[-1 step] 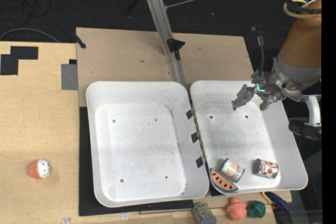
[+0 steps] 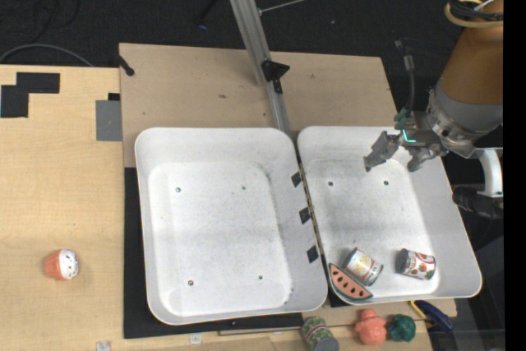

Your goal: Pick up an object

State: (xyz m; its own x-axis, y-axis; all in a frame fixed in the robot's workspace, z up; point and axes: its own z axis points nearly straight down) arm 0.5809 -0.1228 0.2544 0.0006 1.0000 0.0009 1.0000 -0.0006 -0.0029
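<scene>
While the arm (image 2: 472,70) hangs at upper right of the right bin (image 2: 448,201), an approach is judged under way. The gripper (image 2: 399,154) is seen spread, nothing between. Cans (image 2: 362,265) (image 2: 416,264) lie at lower right; descent there is needed.

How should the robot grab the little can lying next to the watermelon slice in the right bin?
The can lies tipped on its side in the right bin, so its round body is probably the best part to pinch. I'd come straight down from above, fingers across the narrow width. The watermelon slice sits very close on the near-left side, so keep the pincer off it.
</scene>
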